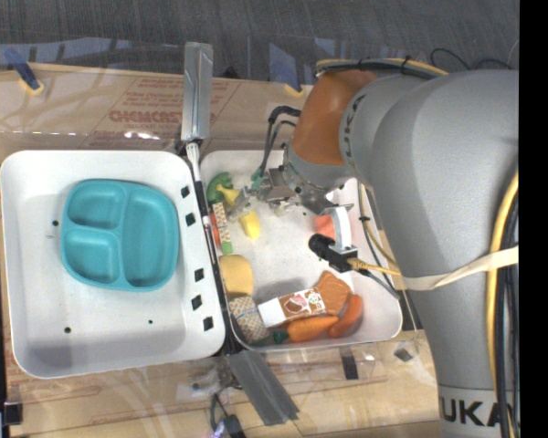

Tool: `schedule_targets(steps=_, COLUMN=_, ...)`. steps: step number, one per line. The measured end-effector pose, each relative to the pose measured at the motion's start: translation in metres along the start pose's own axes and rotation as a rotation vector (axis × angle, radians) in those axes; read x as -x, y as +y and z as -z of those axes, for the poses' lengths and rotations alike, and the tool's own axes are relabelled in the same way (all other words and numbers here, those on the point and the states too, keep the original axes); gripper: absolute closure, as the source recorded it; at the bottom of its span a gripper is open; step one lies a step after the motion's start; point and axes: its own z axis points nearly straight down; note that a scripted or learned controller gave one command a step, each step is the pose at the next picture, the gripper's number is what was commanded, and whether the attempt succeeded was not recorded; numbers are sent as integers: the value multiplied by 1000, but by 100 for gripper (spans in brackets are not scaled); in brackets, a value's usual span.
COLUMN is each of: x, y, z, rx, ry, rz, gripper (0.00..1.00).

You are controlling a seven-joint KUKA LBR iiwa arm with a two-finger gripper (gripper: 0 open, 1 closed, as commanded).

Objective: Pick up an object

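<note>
Arm over right bin; orange carrot lies left-right.

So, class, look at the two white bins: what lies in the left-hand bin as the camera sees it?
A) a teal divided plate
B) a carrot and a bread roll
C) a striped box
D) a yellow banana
A: the teal divided plate lies alone in the left bin, while the food items, such as the carrot, crowd the right bin.
</note>
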Motion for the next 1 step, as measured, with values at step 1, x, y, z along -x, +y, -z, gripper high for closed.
schedule_targets(steps=1, x=0, y=0, z=6, rx=-6, ry=1, rz=2, gripper=100)
